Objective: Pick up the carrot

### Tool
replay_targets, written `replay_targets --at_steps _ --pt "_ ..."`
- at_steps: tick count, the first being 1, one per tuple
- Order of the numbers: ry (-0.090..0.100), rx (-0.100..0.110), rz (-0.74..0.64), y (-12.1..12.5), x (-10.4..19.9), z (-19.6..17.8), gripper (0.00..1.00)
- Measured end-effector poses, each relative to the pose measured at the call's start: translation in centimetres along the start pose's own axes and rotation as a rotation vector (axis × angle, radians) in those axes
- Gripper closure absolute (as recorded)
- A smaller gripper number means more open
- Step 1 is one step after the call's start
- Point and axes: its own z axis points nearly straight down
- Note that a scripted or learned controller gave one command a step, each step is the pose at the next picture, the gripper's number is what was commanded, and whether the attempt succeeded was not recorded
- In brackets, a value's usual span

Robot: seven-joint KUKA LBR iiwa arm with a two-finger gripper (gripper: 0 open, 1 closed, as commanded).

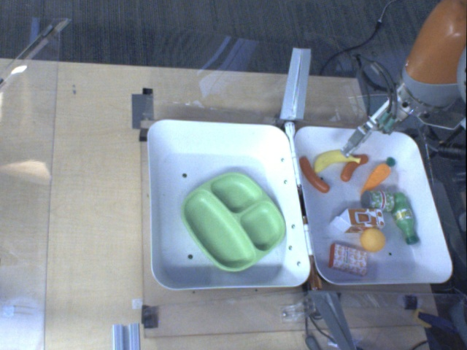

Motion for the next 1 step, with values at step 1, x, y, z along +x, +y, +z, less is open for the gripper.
replay_targets --at_steps 1 --pt "-0.004 -0.003 -0.024 -7.89 -0.15 9.67 0.0"
